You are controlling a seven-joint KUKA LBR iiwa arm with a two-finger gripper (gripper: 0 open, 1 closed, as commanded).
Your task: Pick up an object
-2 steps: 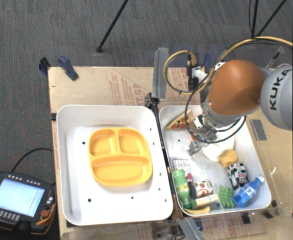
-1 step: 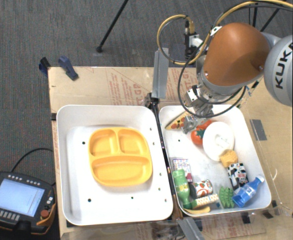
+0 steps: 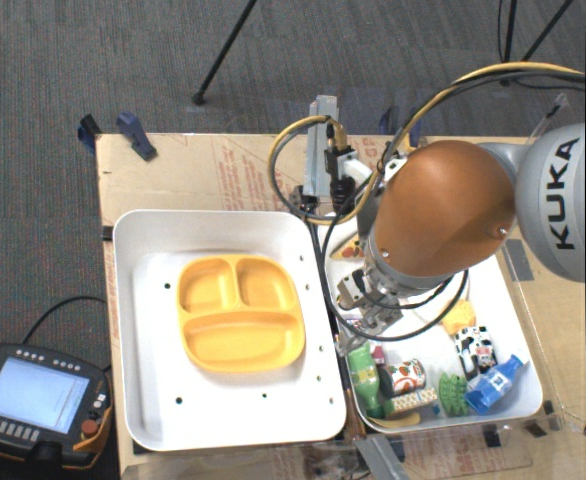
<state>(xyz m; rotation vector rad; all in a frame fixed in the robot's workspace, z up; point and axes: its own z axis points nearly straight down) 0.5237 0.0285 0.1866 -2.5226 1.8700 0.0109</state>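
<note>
The arm's jaws (image 3: pixel 371 318) hang over the right bin (image 3: pixel 521 353); their state I cannot tell. Toys crowd its 6 o'clock edge: green bottle (image 3: pixel 363 378), blue bottle (image 3: pixel 495 385), cow figure (image 3: pixel 472 348). Yellow divided tray (image 3: pixel 241 312) lies in left bin (image 3: pixel 143 298).

arm (image 3: pixel 558 203): grey, black KUKA lettering | orange band (image 3: pixel 443 213) | yellow, black cables (image 3: pixel 303 158)
</note>
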